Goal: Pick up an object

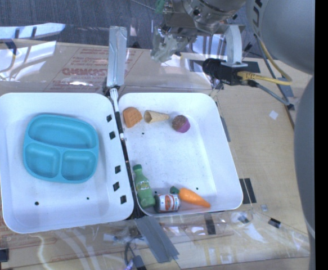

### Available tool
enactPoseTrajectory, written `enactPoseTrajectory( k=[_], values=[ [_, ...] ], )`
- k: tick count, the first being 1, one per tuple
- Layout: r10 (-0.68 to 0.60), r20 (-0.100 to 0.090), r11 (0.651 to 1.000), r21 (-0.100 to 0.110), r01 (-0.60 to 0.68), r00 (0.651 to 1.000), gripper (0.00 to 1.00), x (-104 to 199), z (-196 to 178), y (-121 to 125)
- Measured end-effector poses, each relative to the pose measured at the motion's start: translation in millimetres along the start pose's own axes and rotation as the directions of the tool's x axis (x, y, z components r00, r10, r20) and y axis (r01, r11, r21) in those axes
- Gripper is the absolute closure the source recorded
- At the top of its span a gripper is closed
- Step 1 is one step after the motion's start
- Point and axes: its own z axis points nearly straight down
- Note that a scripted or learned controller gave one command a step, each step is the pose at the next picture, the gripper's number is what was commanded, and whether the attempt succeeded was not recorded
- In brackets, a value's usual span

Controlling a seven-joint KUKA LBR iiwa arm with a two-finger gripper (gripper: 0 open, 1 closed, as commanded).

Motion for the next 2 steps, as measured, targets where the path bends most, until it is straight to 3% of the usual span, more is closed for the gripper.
enactPoseTrajectory(
  k=[1, 2],
  values=[
    [-0.003, 0.000, 1.000, 0.004, 0.003, 1.000, 1.00, 125.9, 2.0, -40.2],
    [0.001, 0.002, 1.000, 0.004, -0.001, 1.000, 1.00, 199.1, 0.9, -70.7]
  ],
)
